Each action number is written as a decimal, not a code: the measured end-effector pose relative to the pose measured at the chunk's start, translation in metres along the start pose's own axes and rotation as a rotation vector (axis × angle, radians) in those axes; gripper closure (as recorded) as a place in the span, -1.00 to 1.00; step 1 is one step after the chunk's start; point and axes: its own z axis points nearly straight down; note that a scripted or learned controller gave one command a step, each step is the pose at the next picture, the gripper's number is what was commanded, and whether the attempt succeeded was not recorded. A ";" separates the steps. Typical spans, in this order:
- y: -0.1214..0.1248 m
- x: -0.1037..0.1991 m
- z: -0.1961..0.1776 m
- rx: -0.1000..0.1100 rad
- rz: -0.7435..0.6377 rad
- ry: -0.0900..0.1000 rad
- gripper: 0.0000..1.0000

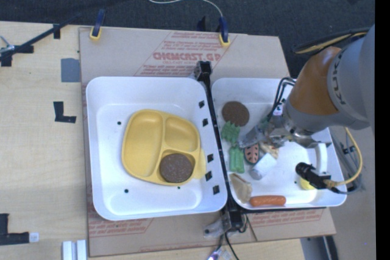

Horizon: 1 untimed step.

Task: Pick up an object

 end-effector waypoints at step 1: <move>-0.057 0.023 0.007 -0.033 0.008 -0.017 -1.00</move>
